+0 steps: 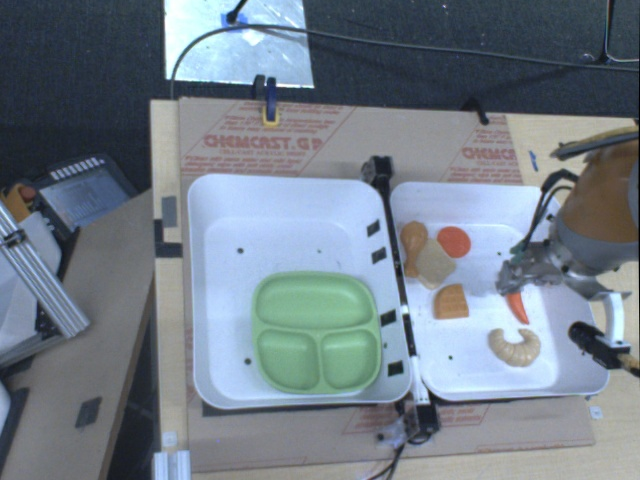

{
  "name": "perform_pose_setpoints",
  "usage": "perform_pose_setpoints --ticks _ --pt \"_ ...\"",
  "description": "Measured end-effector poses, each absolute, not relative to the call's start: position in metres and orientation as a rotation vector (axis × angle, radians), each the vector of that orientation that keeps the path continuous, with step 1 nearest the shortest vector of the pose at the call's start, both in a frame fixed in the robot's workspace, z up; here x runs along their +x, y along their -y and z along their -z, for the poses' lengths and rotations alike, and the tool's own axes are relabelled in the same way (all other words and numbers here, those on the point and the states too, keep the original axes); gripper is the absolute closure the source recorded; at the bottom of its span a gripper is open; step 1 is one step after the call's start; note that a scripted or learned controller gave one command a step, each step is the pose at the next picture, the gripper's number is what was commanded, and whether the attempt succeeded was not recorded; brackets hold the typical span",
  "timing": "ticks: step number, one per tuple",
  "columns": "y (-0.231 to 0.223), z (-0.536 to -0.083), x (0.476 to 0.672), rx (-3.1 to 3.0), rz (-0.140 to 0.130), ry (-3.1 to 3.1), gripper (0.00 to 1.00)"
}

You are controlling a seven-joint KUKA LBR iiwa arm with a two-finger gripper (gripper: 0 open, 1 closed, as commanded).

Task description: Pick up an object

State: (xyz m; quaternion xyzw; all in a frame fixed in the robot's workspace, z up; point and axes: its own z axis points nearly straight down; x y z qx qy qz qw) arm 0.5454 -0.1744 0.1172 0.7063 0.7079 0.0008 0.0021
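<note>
The right bin holds several small food-like objects: a tan bread-like piece, a red round one, a pale beige block, an orange wedge, a cream croissant shape and a thin red chili-like piece. My gripper hangs low over the right side of this bin, directly above the upper end of the red chili-like piece. The arm's grey body and orange band cover the bin's far right corner.
The left bin carries a green three-compartment tray. A black divider with clips runs between the bins. A yellow clamp sits at the bench's back edge, and cables cross the dark floor beyond.
</note>
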Motion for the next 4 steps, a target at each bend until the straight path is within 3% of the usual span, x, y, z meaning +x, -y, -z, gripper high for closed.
perform_pose_setpoints --ticks 3,4 --pt "0.193 -0.281 0.550 2.211 -0.006 -2.220 1.00" --pt "0.144 -0.264 0.559 2.211 -0.004 -2.231 1.00"
